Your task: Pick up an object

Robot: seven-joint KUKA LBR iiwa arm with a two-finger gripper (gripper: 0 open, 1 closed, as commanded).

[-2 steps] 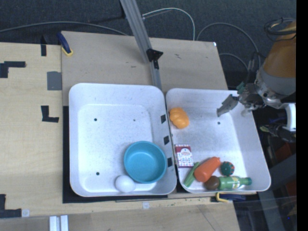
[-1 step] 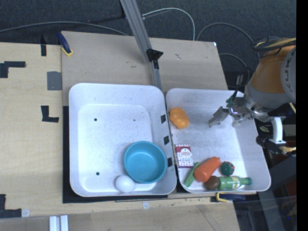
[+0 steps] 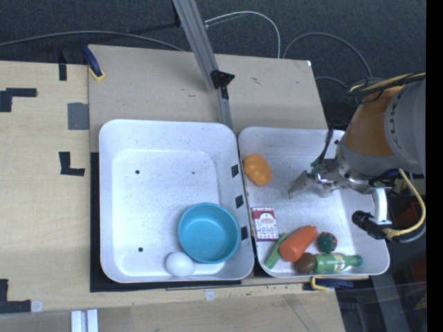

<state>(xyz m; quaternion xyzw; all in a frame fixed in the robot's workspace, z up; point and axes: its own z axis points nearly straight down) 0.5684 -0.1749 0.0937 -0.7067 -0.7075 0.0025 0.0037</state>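
Nearest the camera, along the lower rim of the right bin (image 3: 360,272), lie a green bottle (image 3: 336,261) on its side, a small brown piece (image 3: 305,263) touching its left end, a carrot (image 3: 297,243) tilted up to the right, and a green-and-red ball (image 3: 327,241) just beside the carrot's top. Left of these, in the left bin (image 3: 111,185), a white ball (image 3: 180,263) touches the lower edge of a blue bowl (image 3: 208,232). A red-and-white carton (image 3: 264,224) lies flat by the right bin's left wall. Farther up sits an orange fruit (image 3: 257,169), alone on bare floor. The gripper (image 3: 309,183) hangs over the right bin's middle, right of the fruit and above the carrot; 1 finger points down-left, but whether the 2 fingers are apart or together cannot be told, and nothing is seen between them. Farthest off, a grey pole (image 3: 197,37) crosses the bench (image 3: 152,81).

Judgement: the fruit is the easiest target, being near and well apart from anything else. It looks light, rigid and smooth, hence liable to roll or slip; the fingers should close across its widest part. The carrot cluster is crowded, and the flat carton offers little edge.
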